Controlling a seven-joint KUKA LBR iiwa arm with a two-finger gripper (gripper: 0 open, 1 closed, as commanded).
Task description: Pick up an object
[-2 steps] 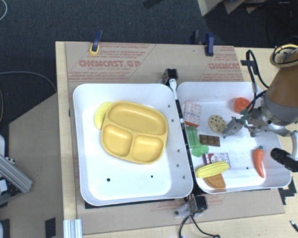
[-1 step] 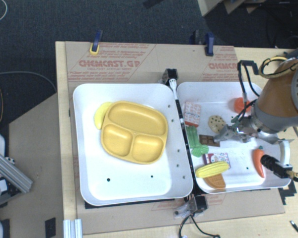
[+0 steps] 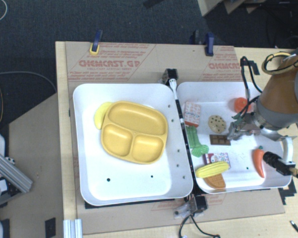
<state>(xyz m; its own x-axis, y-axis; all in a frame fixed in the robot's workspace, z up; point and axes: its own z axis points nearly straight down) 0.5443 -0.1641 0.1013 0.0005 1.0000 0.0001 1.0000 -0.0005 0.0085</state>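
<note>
Two white bins [image 3: 89, 148]: one yellow tray [image 3: 134, 132], one cookie [image 3: 216, 123]; claw [image 3: 234, 131] state unclear.

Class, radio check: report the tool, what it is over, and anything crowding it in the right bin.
Tool low in right bin, above brown square piece. Nothing seen gripped. Cookie and orange item close by.

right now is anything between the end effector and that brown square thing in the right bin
Nothing visible stands between them. The end effector hangs just above and to the right of the brown square, with bare bin floor between. The cookie lies beside it, off the path.
</note>
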